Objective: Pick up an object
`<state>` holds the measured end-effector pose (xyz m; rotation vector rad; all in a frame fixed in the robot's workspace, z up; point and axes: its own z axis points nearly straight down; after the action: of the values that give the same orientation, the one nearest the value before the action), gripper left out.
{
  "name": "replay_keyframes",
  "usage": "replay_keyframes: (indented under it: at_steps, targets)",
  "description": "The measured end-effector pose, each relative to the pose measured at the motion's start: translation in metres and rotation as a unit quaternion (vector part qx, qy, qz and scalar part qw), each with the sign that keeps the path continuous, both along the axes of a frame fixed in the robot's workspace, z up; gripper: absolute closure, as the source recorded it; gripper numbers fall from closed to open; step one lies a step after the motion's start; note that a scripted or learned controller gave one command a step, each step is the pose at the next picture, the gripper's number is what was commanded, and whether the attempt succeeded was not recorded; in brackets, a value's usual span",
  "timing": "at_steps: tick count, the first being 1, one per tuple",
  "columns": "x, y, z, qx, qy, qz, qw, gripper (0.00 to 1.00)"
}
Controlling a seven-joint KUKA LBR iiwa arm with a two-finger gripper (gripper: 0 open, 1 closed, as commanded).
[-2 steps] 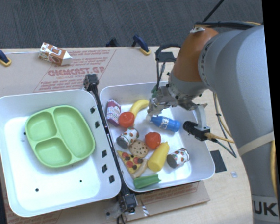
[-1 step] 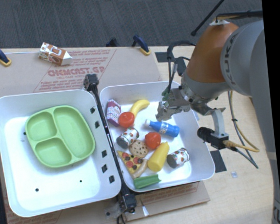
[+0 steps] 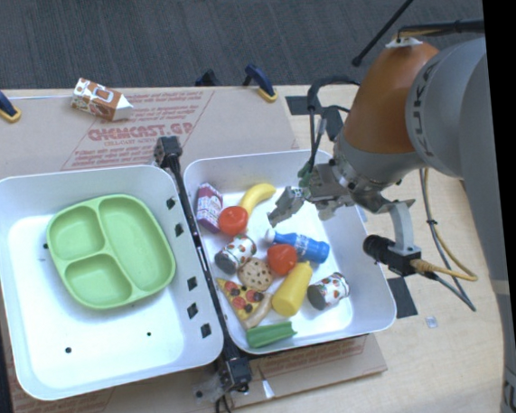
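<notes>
The arm (image 3: 452, 101) was a thick grey cylinder, smooth and matte, with a broad glossy orange band (image 3: 384, 98) wrapped round it just above the wrist. Below the band sat a darker grey wrist block of metal plates and brackets, and the gripper (image 3: 287, 205) at its end was dull grey. Thin black cables looped beside the wrist, and a black cylindrical fitting with a yellowish lead hung behind the gripper.

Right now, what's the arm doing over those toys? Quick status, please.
Gripper hovering over right bin, nothing between its fingers. Nearest toys: banana, blue bottle. Toys crowded together; green tray sits in left bin.
</notes>
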<state>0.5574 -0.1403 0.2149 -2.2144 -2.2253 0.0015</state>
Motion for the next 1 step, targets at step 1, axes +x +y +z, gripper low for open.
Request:
replay_keyframes:
  at_steps: [1]
  targets:
    - [0.0, 0.0, 0.0, 0.0, 0.0, 0.0, 1.0, 0.0]
